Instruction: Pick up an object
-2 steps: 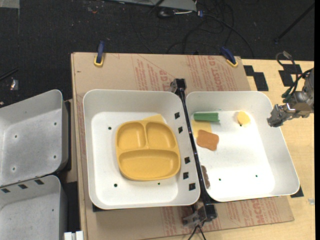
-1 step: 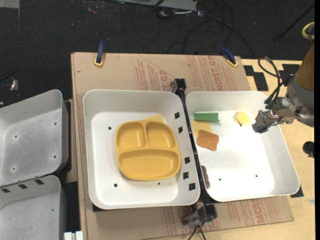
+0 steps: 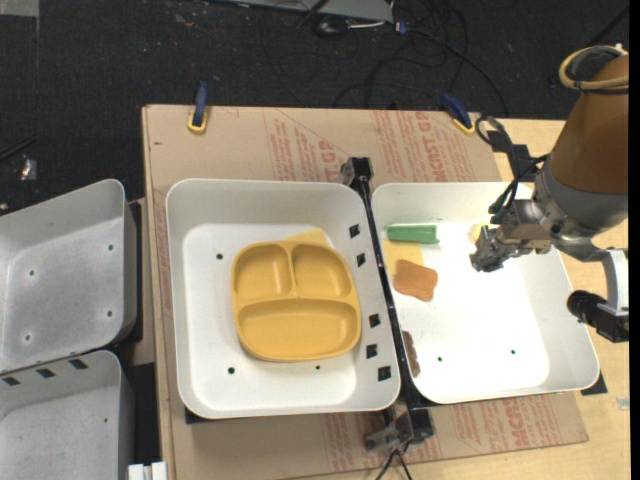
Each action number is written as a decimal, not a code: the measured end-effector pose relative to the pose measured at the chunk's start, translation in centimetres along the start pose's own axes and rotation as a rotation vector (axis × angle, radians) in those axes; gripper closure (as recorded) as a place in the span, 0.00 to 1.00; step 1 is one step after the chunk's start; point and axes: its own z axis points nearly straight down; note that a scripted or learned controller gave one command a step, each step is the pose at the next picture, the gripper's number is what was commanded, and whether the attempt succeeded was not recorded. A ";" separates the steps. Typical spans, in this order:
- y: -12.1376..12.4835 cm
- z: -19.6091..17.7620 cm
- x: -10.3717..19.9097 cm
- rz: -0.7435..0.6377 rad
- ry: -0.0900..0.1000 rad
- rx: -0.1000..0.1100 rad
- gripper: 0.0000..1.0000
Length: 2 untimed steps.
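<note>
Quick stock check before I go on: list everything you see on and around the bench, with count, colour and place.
Bins: two, white, side by side on the bench.
Divided tray: one, yellow, three compartments, middle of the left bin.
Green stick: one, lying flat near the right bin's upper left corner.
Orange block: one, in the right bin's left part, below the green stick.
Yellow flat piece: one, between the stick and the block, partly under the block.
Clamps: two, blue and yellow, on the board's far edge.
Spare bins: two, white, off the bench at left.
Cables: several, dark, on the floor beyond the bench.
Gripper: one, dark, over the right bin's upper right part, on the grey and orange arm.
</note>
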 end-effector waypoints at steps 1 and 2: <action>-1.1 0.5 5.4 -0.001 0.000 0.001 1.00; -1.2 2.2 10.8 -0.001 0.000 0.000 1.00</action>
